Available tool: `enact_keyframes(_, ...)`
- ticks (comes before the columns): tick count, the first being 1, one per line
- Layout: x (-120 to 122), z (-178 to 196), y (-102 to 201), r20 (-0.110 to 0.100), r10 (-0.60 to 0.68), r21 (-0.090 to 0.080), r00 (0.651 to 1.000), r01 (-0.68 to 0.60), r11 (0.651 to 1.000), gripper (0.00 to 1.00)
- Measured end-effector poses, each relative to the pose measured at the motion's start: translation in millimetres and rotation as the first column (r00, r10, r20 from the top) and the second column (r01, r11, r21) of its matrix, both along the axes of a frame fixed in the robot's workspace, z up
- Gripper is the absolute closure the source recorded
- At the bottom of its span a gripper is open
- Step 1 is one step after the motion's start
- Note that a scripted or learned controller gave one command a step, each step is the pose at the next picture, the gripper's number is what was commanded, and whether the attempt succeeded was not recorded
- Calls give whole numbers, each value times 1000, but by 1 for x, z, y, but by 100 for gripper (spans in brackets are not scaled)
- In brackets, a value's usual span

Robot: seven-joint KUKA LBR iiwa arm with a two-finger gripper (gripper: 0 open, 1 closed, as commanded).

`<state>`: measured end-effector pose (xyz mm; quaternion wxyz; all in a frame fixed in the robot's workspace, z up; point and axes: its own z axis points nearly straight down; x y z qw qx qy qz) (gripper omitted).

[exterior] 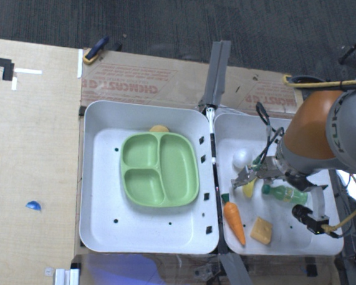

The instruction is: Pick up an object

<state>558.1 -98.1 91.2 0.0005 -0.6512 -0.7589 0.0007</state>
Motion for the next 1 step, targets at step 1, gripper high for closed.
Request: enact_keyframes(1,0,9,-2,-1,-6,0,1000,6,1000,100)
